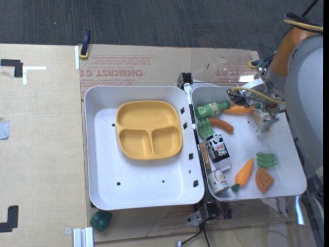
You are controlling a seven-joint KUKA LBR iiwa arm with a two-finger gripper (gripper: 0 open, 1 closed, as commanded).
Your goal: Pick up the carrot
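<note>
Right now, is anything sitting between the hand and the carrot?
Nothing visible. The hand hangs at the right bin's far end; the carrot lies nearer, across bare floor, with green beans just beside that line.

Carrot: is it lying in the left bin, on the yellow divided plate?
No. The carrot lies on the floor of the right bin; the yellow plate sits in the left bin.

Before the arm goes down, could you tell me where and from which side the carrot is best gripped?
Grip the carrot across its thick orange middle, coming from straight above. It lies flat and slanted on the right bin floor, green tip lower left, with a carton close on its left, so closing across its width looks safest.
</note>
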